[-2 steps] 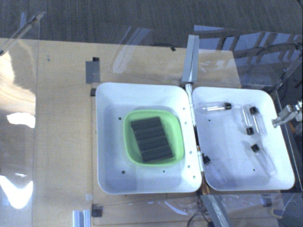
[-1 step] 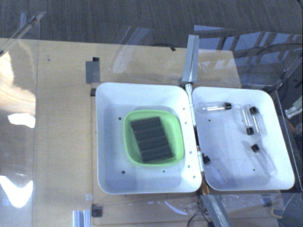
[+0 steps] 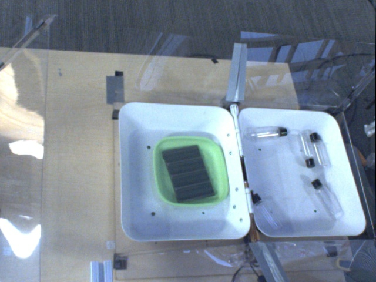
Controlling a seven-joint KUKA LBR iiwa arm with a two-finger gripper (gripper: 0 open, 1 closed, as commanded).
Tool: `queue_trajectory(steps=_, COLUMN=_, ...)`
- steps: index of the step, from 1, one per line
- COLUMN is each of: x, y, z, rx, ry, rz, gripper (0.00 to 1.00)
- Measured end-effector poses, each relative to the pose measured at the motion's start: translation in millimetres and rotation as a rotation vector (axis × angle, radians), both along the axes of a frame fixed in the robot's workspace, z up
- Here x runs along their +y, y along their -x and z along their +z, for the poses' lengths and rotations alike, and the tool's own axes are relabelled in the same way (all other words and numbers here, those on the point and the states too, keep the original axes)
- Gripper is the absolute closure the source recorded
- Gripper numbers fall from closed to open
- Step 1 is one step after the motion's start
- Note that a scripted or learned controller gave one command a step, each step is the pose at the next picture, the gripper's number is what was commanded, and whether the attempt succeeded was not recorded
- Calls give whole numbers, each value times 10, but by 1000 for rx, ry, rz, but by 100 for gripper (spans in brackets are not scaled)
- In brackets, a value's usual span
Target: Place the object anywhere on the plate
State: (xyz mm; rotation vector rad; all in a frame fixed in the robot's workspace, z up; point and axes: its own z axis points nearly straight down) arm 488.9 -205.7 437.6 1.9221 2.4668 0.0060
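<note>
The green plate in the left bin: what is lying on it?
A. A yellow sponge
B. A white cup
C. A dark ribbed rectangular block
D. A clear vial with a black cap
C. A dark ribbed block lies on the green plate in the left bin; the clear vials with black caps are in the right bin.

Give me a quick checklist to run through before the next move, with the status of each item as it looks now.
1. Green plate sits flat in the left bin: ok.
2. Dark ridged block already lies on the plate: ok.
3. Clear vials with black caps, such as this vial, lie loose in the right bin: ok.
4. Vials apart enough for a grasp: ok.
5. Gripper readiness: cannot tell.
</note>
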Motion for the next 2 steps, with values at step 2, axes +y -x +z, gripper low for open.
queue_trajectory(steps=2, x=-2, y=1, z=-5, rx=2, ry=1, rz=123, gripper=0)
